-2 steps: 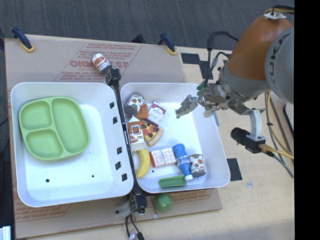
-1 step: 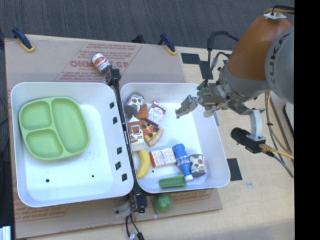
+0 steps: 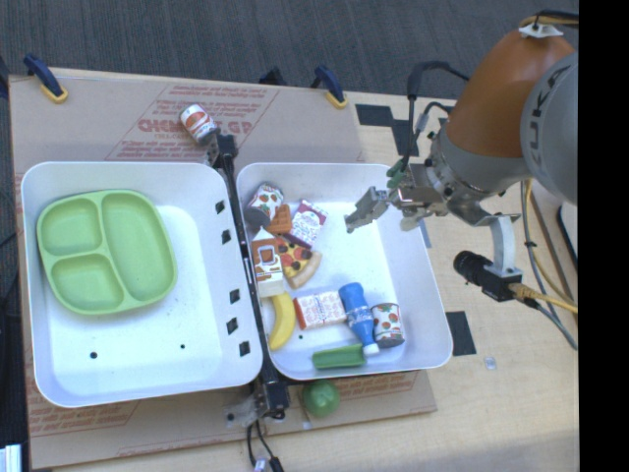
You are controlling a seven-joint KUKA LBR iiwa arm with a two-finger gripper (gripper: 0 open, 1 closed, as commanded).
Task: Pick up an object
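Grey metal jaws hang over the upper part of the right bin, nothing between them — whether parted or closed, I cannot tell. Below and left lies the clutter: small printed cartons, a pizza slice, a banana. Best target, I judge, is the blue bottle (white-capped, lying flat) near the bin's lower side — descend straight, span its narrow width, avoid the red can just beside.

Arm in from right, hand low, nothing held.
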